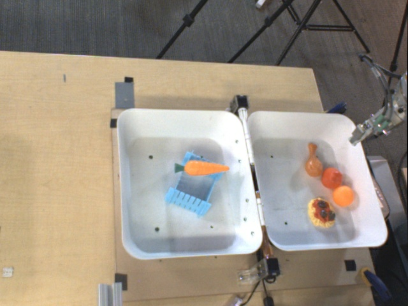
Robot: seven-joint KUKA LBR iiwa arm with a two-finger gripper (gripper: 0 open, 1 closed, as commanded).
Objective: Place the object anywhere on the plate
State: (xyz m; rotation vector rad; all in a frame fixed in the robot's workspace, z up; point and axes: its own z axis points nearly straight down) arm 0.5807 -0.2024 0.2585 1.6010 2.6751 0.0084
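Bench [57, 171] of pale wood, two white bins side by side on it, rims touching in the middle.

Left bin [127, 190]: blue ridged plate [190, 199], lying at a tilt near the bin's centre, ribbed edge toward the near side. Carrot [205, 167] lies across the plate's far end, resting on it, green top pointing left, tip pointing right toward the divider. Part of the carrot overhangs the plate's right side.

Right bin [280, 132]: four small items clustered toward its right half. Tan pear-shaped gourd [313, 164] is farthest back, neck pointing up-left. Red ball [331, 178] is just beside it, to its lower right, close enough that touching or not is unclear. Orange ball [343, 196] sits just beside the red one, nearer the right wall. Yellow pastry [322, 212] with dark topping lies nearest the camera, just left of the orange ball.

Gripper [366, 131] sits at the far right, above the right bin's upper right corner, well apart from carrot and plate, nothing seen in it. Open or closed: cannot tell, too small and partly cut off.
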